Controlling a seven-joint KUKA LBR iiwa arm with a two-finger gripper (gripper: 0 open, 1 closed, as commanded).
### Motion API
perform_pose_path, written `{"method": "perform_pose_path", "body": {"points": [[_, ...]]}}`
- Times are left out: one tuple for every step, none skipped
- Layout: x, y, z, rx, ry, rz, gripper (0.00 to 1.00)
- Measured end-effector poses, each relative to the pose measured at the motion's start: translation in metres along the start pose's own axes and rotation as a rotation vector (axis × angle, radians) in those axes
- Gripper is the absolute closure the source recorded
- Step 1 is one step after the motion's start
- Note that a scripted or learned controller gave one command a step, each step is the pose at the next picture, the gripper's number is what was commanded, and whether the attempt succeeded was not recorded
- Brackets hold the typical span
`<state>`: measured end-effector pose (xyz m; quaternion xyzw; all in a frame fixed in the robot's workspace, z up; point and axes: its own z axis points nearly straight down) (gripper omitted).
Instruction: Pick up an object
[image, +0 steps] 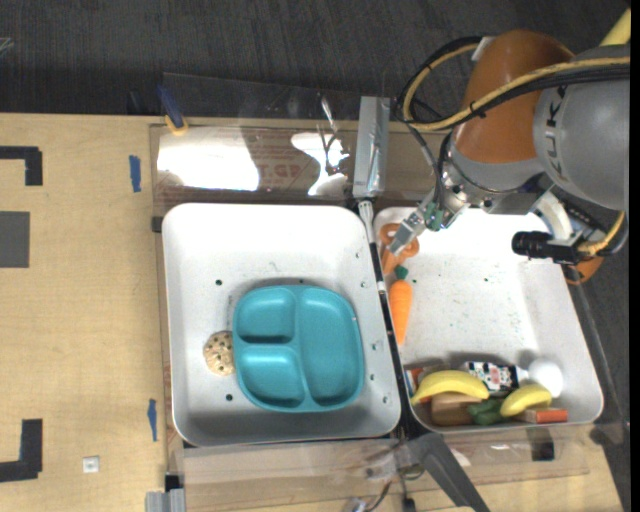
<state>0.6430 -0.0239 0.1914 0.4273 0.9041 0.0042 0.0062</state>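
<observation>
We see the gripper (405, 240) at upper centre of the right bin (560, 290), its state we cannot tell. The carrot (399, 306) lies just below it; we judge descent comes next.

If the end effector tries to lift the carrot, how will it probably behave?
The carrot looks stiff and smooth, so it may slip. Its tapered round body could roll. It lies against the right bin's left wall, leaving little room.
</observation>
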Motion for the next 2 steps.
{"method": "perform_pose_path", "body": {"points": [[0.037, 0.036, -0.021, 0.006, 0.004, -0.128, 1.0], [0.061, -0.024, -0.029, 0.01, 0.007, -0.246, 1.0]]}}
